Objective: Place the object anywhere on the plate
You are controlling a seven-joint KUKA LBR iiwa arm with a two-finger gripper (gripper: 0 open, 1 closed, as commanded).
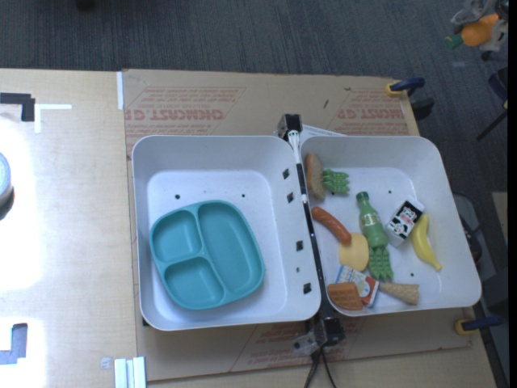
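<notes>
Cardboard (210,103) lies flat on a pale wooden bench (60,217), with dark carpet (242,18) beyond. Two white bins: the left bin (275,160) holds one teal plate (207,254) with three compartments. The right bin (436,168), to the right of the plate, holds the toy food, none on the plate: one green bottle (371,219), one banana (425,242), one sausage (332,225) and one black-and-white carton (404,219) among other pieces. Far up and right of the plate, the arm (483,24) hangs over the carpet; whether its gripper (462,32) is released or clenched cannot be told.
</notes>
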